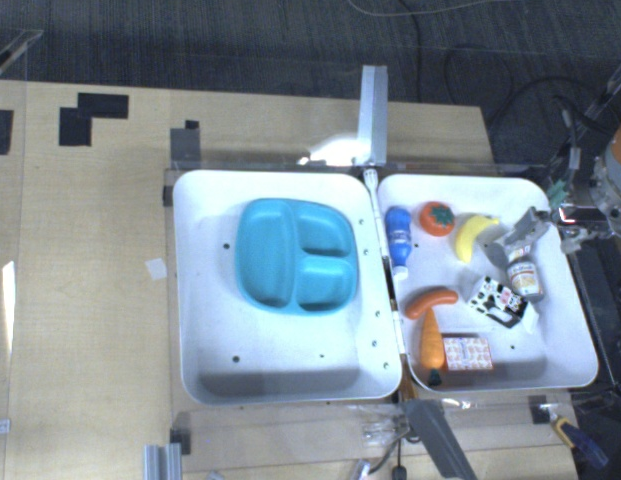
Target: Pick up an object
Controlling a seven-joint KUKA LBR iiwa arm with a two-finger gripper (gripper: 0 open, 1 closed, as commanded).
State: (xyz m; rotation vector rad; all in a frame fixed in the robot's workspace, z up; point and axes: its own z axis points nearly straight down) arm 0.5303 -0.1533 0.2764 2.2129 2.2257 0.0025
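While your tool (525,230) hovers at three o'clock in the right bin (580,353), fingers indistinct so I cannot tell its state, you're seemingly in the approach step; next, descend onto the small bottle (523,277) just below, at its six o'clock.

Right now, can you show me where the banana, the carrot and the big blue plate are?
banana (474,235): camera view, middle of its yellow curve.
carrot (431,341): camera view, middle of its orange body.
blue plate (273,251): camera view, floor of its large left compartment.
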